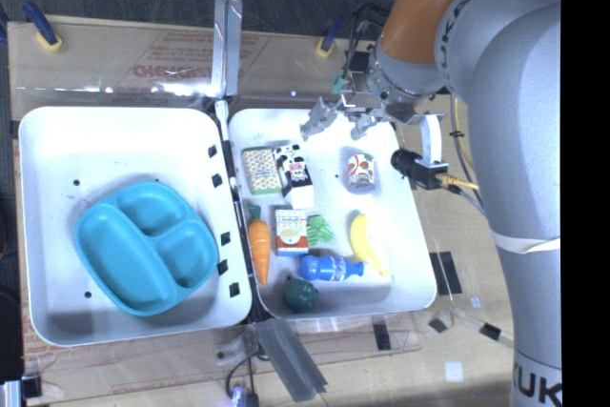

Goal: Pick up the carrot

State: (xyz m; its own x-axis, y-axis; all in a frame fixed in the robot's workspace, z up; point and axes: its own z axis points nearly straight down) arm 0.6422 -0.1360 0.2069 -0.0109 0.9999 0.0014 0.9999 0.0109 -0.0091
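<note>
The carrot (258,250) lies in the right bin (410,286), tight against its left wall, with its green top pointing up the picture. Just beside it sits a small orange carton (291,232), and below that a blue bottle (329,269) and a dark green vegetable (300,295). A banana (364,243) lies farther right. The gripper (335,116) hangs over the bin's top edge, well apart from the carrot, fingers spread open and holding nothing. The wall and the carton leave little room, so a finger could bump one of them and the carrot could slip away.
</note>
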